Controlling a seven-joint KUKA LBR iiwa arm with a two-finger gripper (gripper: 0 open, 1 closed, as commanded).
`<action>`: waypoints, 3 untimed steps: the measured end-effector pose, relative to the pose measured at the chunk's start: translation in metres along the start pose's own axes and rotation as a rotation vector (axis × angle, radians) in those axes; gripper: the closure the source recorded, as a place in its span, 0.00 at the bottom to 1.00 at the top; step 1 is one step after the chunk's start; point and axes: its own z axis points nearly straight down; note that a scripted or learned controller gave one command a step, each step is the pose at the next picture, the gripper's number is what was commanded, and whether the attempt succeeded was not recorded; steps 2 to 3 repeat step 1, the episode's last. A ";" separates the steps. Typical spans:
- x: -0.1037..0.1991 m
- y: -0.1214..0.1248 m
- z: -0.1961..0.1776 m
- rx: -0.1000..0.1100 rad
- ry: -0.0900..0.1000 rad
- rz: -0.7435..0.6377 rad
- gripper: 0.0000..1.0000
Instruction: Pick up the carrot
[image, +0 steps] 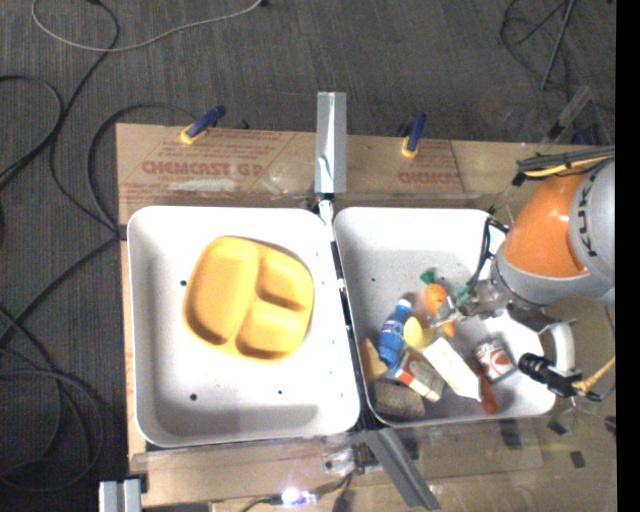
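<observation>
The end effector (462, 298) hangs low inside the right bin (400, 235), and from where I stand I cannot tell how it is set. The carrot (436, 298) lies just to its left, orange with a green top, close enough that they may be touching. Below and to the left of it sits a jumble: a blue bottle (395, 328), a white box (455, 368) and a red can (492, 358), while the yellow divided tray (250, 298) rests well off to its left in the other bin (160, 400).
</observation>
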 end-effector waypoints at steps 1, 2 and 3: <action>0.013 0.036 -0.066 0.025 0.001 0.145 1.00; 0.013 0.036 -0.066 0.025 0.001 0.145 1.00; 0.013 0.036 -0.066 0.025 0.001 0.145 1.00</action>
